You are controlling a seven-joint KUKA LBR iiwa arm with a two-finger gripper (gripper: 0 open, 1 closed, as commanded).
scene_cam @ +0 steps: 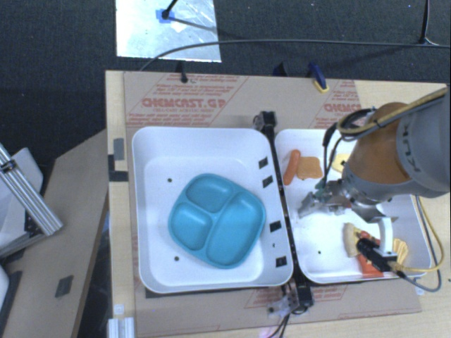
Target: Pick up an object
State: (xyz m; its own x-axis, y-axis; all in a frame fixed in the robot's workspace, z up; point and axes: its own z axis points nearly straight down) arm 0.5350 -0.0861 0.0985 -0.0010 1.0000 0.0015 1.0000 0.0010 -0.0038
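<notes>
My gripper [310,203] hangs low over the left-middle of the right bin [317,259], at the end of the grey arm with its orange band [377,150]. Just beyond it, near the bin's far-left corner, lie an orange carrot-shaped piece [289,167] and a flat orange piece [309,167]. The view is too coarse to show anything held in the gripper. Near the bin's front right lie a beige piece [350,237], a red-orange piece [366,263] and a yellow piece [400,248].
The left bin [151,189] holds a blue divided plate [215,220]. A black divider [276,189] with clips runs between the bins. Cables loop over the arm and along the right bin's front right. A small yellow piece [340,165] sits beside the arm.
</notes>
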